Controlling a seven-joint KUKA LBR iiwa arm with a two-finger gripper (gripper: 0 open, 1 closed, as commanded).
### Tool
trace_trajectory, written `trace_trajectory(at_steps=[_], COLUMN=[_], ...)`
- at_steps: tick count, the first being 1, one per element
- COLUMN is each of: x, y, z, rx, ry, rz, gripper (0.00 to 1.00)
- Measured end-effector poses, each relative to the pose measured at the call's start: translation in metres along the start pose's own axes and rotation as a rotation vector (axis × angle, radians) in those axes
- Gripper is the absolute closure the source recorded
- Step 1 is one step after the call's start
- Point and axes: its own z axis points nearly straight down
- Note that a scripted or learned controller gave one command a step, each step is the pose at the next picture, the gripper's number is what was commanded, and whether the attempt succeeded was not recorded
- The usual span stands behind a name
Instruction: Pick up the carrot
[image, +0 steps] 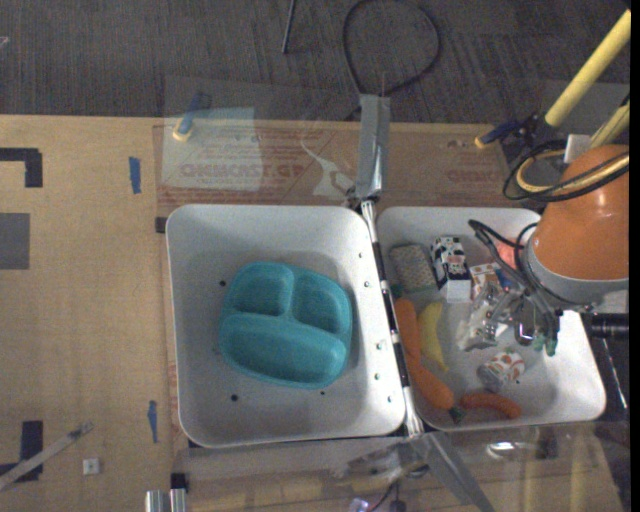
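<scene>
The carrot (418, 355) is a long orange piece lying along the left wall of the right bin (585, 385), running from the bin's middle toward its front. A yellow banana (432, 335) lies right beside it. My gripper (492, 322) hangs over the middle of the right bin, to the right of the carrot and the banana and apart from both. The orange wrist band (585, 225) is above it at the right.
The left bin (200, 250) holds a teal divided plate (287, 322). In the right bin there are also a grey sponge-like block (410, 265), a black-and-white toy (448, 255), a small round patterned object (502, 370) and a short orange-red piece (490, 404) by the front wall.
</scene>
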Motion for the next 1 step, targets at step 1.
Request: trace_trajectory(at_steps=[1], x=[0.0348], y=[0.0404], z=[0.0003], rx=[0.001], ry=[0.004], rz=[0.246], gripper=[1.0])
